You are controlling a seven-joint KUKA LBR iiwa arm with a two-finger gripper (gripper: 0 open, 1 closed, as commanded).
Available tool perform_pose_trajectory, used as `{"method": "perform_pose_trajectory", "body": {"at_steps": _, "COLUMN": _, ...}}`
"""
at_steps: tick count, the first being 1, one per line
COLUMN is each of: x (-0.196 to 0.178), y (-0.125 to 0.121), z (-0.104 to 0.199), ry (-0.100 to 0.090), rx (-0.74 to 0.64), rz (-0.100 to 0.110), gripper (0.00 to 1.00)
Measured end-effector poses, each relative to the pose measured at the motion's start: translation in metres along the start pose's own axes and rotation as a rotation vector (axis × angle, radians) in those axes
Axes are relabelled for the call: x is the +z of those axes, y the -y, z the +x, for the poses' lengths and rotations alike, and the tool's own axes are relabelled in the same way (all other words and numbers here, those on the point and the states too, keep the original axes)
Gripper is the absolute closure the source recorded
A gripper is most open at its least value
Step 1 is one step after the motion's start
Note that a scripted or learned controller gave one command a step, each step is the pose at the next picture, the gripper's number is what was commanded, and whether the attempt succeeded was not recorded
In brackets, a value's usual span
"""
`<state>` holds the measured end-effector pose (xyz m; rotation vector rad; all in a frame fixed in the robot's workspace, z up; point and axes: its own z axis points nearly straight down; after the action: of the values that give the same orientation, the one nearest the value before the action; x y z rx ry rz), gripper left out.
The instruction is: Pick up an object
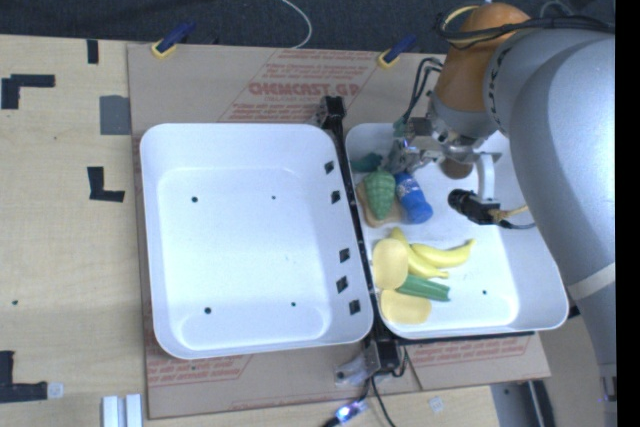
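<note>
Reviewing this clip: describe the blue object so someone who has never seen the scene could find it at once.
Look in the right bin, at its far end just below the gripper. The blue bottle lies there, right beside a green bumpy toy. It is the only blue item in the bin; the banana and other yellow pieces sit nearer the camera.

Two white bins sit on the bench: the left bin (240, 235) and the right bin (500, 295). The right one carries one banana (440, 256), one blue bottle (413, 200), one green knobbly item (380, 190), one green pepper-like piece (425, 288) and two pale yellow pieces (391, 262) (405, 307).
</note>
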<state>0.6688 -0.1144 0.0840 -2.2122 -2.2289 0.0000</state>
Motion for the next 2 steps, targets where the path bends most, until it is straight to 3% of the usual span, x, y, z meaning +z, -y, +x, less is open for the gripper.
{"method": "perform_pose_trajectory", "body": {"at_steps": 2, "x": -0.0002, "y": 0.0009, "z": -0.0122, "ry": 0.002, "rx": 0.006, "rz": 0.001, "gripper": 1.00}}
